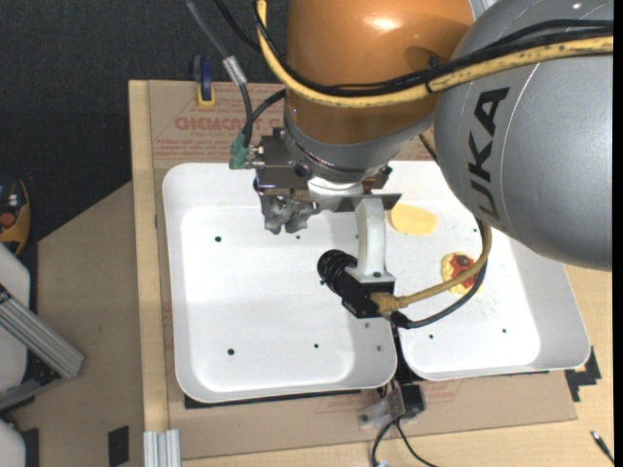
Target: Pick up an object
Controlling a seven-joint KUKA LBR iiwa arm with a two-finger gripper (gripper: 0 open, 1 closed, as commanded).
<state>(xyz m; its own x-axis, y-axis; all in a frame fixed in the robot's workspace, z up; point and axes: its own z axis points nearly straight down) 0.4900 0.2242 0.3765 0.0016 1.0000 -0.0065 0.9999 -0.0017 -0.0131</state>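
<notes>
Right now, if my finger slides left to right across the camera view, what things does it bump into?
Blue clamp → end effector over the left bin → yellow piece → red and yellow object in the right bin.

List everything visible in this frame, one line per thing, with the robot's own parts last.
shallow white plastic bins: two, white, side by side on the bench.
flat yellow round object: one, yellow, right bin, near its far edge.
small red-and-yellow object: one, right bin, partly behind a cable.
blue clamp: one, far edge of the brown board.
grey arm with orange band: one, reaching from the right.
two-finger gripper: one, dark metal, over the left bin's far side.
</notes>
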